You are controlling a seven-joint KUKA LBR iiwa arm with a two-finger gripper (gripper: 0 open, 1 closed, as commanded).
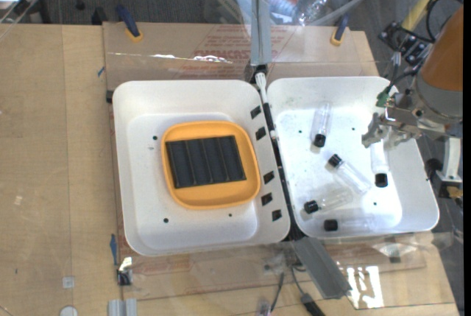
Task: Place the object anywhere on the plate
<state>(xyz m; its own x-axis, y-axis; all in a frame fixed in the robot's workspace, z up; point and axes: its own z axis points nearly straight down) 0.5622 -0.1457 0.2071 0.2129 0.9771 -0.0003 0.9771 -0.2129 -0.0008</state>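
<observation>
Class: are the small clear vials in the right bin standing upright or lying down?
Lying down. Each clear vial rests on its side on the right bin floor, black cap pointing sideways.

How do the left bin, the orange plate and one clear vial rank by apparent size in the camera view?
1. Left bin
2. Orange plate, lying inside that bin
3. Clear vial in the right bin, far smaller

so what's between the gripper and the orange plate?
Camera view: clear vials on the right bin's floor, then the divider between bins, separate the gripper from the plate.
</observation>
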